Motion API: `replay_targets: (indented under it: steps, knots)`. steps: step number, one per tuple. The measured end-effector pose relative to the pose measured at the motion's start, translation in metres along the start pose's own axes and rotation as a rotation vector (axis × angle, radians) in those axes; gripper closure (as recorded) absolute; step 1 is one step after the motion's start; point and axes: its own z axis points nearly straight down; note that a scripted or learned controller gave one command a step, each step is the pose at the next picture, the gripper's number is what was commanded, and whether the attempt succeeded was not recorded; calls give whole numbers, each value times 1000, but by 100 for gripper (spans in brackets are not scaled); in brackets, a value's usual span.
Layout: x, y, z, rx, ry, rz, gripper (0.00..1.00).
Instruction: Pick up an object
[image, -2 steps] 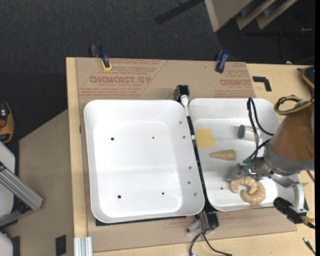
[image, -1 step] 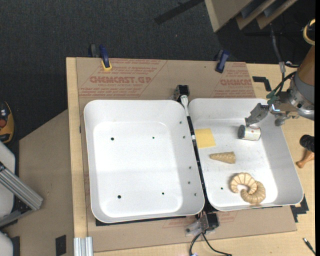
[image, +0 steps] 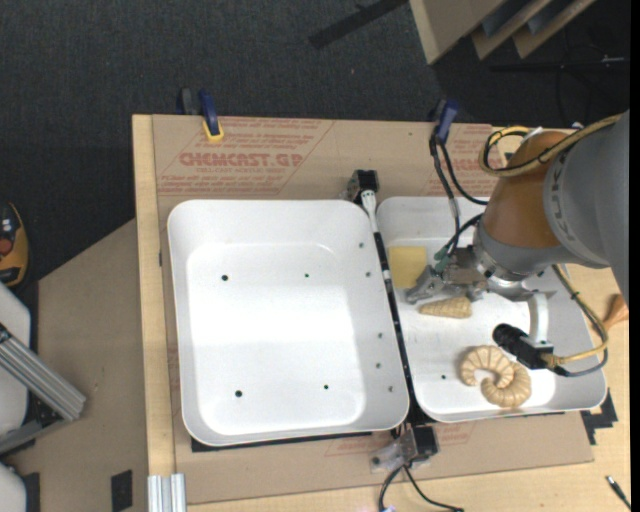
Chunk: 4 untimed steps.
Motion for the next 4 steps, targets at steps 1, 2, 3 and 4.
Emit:
replay_targets:
  steps: [1,2,3,4]
  knots:
    - [-4,2,-19,-9,-4,4,100]
    - [35,27,-219,-27,-5,-2,100]
    - [125,48,-171,-1,0,-5,100]
    - [177,47,-280,-19,-1,-3,100]
